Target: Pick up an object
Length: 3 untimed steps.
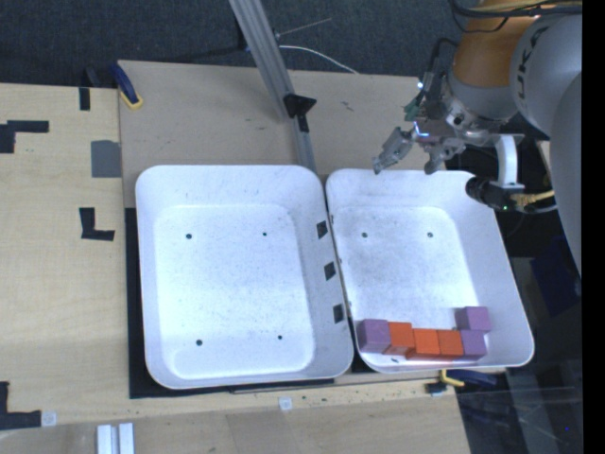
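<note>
Blocks sit in a row along the near wall of the right bin [492, 253], down in its bottom corner. One purple block [375, 334] is at the left end of the row, touching an orange block [401, 336]. Next comes a second orange block [439, 342], which looks like it may be two blocks pushed together, but it is hard to tell from here. At the right end are two more purple blocks [473, 331], one just behind the other and touching. The left bin [151, 253] sits right beside the right bin, and their walls touch in the middle. The gripper [408, 159] hangs above the far edge of the right bin, well apart from the blocks. Its two fingers [388, 160] are spread apart and point down and to the left, with nothing between them. The grey arm [567, 64] with its orange band [506, 17] comes in from the top right corner. A long metal bar [269, 55] leans over the bench [208, 112] from the top and ends near the spot where the two bins meet. Some black tape marks [93, 223] are stuck on the bench to the left of the bins.
</note>
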Each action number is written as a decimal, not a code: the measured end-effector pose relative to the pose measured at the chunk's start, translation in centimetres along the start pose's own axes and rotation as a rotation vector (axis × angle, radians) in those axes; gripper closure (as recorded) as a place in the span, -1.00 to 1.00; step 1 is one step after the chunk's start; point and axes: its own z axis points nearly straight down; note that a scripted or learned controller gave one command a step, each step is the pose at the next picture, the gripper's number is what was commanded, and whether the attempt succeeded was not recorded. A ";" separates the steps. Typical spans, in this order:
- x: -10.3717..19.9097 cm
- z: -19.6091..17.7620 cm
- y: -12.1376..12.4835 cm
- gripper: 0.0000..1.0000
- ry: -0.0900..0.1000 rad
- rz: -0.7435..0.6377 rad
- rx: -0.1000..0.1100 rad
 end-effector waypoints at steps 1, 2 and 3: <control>4.2 5.1 1.6 -1.00 0.002 -0.002 0.003; 7.0 4.8 1.6 -1.00 0.002 -0.001 0.001; 5.7 4.8 -3.4 -1.00 0.000 0.003 0.002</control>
